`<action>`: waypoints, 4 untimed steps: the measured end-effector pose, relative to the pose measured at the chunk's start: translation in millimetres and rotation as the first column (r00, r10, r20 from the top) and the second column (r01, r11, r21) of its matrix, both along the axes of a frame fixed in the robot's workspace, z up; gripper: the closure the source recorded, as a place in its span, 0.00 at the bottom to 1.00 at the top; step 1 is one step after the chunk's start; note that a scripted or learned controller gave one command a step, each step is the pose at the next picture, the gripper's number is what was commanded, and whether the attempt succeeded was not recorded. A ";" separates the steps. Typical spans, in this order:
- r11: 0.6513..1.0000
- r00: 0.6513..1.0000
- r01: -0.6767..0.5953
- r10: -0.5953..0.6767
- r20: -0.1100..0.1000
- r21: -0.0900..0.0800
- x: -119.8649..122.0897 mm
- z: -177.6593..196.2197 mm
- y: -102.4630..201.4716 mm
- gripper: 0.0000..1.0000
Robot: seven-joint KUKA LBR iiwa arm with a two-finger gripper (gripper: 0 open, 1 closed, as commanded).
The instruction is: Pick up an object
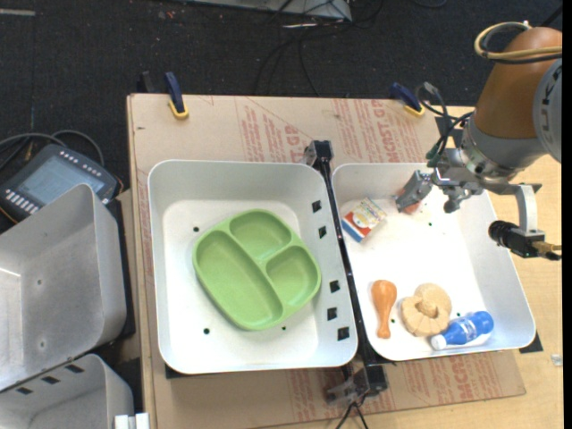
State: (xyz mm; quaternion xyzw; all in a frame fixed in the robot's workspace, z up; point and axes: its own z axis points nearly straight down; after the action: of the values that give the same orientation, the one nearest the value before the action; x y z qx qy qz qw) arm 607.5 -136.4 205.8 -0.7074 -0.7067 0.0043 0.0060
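Blue-capped bottle [463, 330] lies nearest, at the right bin's [500, 266] front edge, touching a tan pretzel-like toy [425, 308]; an orange drumstick [383, 305] lies just beside that toy, on its far side from the bottle. Likeliest target is the small red-and-white packet [364, 219], at the bin's back near the divider. It lies just beside the hand [431, 192], toward the green tray [256, 268], long axis slanting. How far the hand is open I cannot tell; nothing visibly sits in it.
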 end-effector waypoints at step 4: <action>1.000 1.000 0.001 -0.001 0.013 -0.002 -8.7 -113.8 6.3 0.00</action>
State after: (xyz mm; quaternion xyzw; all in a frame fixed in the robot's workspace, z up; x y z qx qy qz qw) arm 598.7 -130.1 92.0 -0.7076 -0.7066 0.0004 0.0005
